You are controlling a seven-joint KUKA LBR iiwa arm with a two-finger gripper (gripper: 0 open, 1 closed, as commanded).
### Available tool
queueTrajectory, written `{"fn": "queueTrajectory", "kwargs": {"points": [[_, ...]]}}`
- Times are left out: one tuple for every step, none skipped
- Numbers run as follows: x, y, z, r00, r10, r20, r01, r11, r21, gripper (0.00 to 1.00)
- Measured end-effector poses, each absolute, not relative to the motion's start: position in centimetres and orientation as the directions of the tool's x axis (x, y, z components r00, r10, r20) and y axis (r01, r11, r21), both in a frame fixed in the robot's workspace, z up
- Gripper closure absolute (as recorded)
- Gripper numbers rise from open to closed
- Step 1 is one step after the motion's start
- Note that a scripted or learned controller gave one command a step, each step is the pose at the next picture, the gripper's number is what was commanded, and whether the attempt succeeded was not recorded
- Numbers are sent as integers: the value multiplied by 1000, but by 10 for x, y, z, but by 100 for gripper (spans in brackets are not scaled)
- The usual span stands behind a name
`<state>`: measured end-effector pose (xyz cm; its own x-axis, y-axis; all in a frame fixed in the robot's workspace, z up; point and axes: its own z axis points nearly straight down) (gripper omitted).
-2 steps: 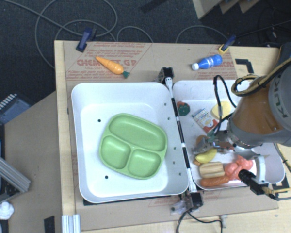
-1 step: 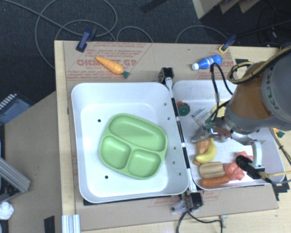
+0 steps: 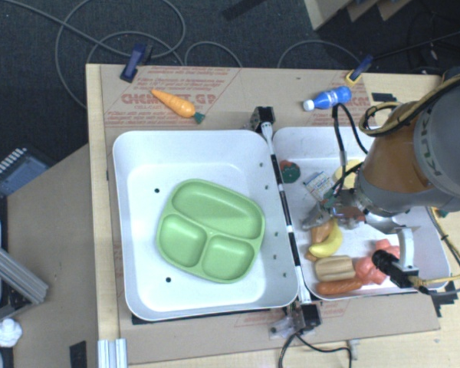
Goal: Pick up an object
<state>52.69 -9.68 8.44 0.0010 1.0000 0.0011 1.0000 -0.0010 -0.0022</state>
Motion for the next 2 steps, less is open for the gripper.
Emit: {"fn": "queueTrajectory", "kwargs": {"points": [[620,-151,85,0,1000,-1,1000,0,1,0],[621,-150,95,-2,1000,-3,1000,2,4,100]]}}
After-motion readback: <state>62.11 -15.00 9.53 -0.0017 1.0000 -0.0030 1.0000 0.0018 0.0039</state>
